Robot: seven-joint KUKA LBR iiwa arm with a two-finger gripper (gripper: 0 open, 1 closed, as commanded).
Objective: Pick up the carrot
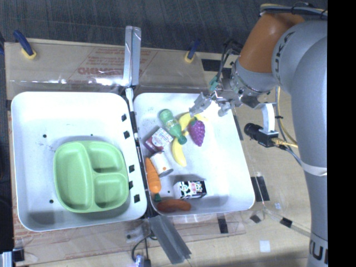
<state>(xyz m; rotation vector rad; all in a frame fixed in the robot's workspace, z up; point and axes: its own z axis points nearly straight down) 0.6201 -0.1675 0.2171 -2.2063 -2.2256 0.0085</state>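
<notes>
Right bin (236,166); slim orange carrot (152,174)

Two white bins sit side by side: the left bin (22,149) at the left of the frame holds one green divided tray (92,176), and the right bin (233,166) at the centre holds the rest. In that bin I count one carrot (153,176), one banana (179,149), one bunch of purple grapes (197,131), one green bottle (168,121), one small white can (161,163), one dark red packet (157,139), one black-and-white carton (192,189) and one reddish sausage-shaped piece (173,206) at the lower edge. One arm with one gripper (208,102) shows at the upper right.
</notes>
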